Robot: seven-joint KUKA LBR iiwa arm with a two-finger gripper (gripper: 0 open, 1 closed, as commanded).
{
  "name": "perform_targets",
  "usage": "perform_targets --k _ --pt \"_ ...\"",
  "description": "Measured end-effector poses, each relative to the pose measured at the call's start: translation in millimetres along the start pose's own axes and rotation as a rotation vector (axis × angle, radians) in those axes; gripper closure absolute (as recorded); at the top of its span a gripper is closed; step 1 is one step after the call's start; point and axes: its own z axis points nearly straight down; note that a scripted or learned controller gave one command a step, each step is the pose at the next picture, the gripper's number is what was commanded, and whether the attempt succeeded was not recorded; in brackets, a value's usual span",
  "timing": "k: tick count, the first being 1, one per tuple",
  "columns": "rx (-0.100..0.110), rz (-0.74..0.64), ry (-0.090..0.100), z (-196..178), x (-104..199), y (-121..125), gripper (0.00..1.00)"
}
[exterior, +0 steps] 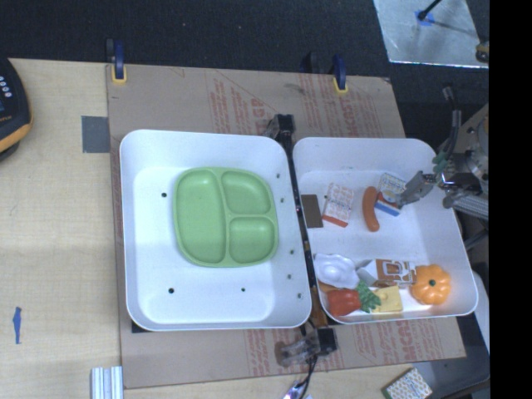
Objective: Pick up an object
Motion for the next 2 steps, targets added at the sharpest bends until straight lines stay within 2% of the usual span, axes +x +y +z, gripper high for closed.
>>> perform_targets --k 1,2 --pt "-0.003 -0.001 -0.001 140.0 26.6 40.1 0.0" --pt "-0.003 -0.002 -0.003 125.5 24.2 39.6 1.0"
